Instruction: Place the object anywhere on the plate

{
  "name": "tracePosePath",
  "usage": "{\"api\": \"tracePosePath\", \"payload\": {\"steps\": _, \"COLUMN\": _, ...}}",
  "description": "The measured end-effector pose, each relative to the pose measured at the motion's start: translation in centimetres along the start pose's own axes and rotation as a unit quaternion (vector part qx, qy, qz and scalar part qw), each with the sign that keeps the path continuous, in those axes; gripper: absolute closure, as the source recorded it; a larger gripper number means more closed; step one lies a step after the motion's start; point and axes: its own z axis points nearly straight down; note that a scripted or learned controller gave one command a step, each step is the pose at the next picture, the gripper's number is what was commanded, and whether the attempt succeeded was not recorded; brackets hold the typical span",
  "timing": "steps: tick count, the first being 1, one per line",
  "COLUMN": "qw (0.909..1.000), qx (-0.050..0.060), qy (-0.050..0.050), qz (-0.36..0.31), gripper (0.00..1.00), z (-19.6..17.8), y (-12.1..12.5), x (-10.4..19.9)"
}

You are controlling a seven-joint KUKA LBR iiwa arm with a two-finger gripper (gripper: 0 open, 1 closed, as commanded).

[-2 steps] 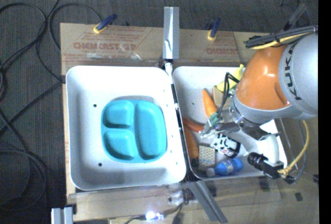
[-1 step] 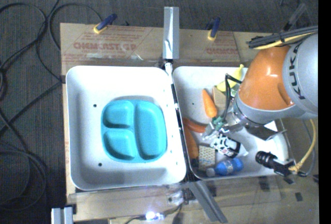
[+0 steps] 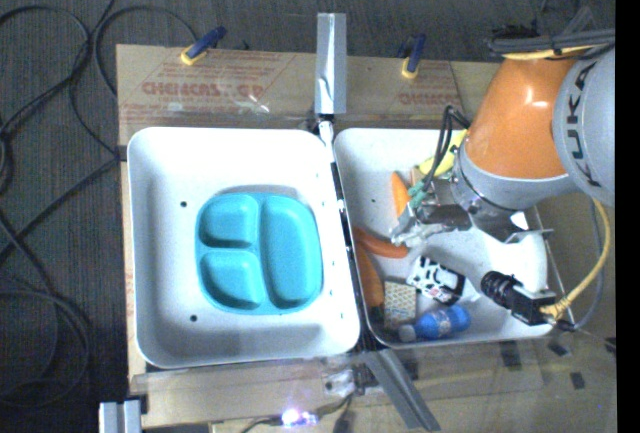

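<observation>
Two shallow white bins sit side by side on the bench: the left bin (image 3: 150, 251) holds one turquoise plate (image 3: 260, 249) with three compartments, and the right bin (image 3: 375, 156) holds a loose heap of objects. One arm (image 3: 530, 121), grey with an orange band, reaches over the right bin, and its gripper (image 3: 412, 229) hangs low above the heap, with the wrist hardware covering much of the bin's far and right side. Whether the fingers are spread or closed cannot be told, since the metal parts at the tip blur together, and nothing can be seen clearly caught between them. Counted around the tip: one orange carrot-like piece (image 3: 400, 191) just above it, one longer orange piece (image 3: 368, 271) just below and to its left along the bin wall, one black-and-white patterned item (image 3: 436, 277) just below and to the right, one blue bottle-shaped object (image 3: 440, 323) further below near the front wall, and one small speckled block (image 3: 400, 298) between the blue object and the fingers. A yellow item (image 3: 442, 159) peeks out behind the wrist (most of it is hidden). The plate lies well to the left of the tip, across both bin walls. Two clamps (image 3: 203, 44) hold the cardboard sheet (image 3: 220, 86) behind the bins.
</observation>
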Motion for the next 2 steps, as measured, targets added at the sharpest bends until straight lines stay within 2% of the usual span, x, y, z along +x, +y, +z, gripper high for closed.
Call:
{"api": "tracePosePath", "payload": {"steps": 1, "qw": 0.9966, "qx": 0.001, "qy": 0.000, "qz": -0.082, "gripper": 1.00, "z": 2.7, "y": -0.2, "x": -2.0}}
{"api": "tracePosePath", "payload": {"steps": 2, "qw": 0.9710, "qx": 0.000, "qy": 0.001, "qz": -0.239, "gripper": 1.00, "z": 2.9, "y": 3.1, "x": 2.9}}
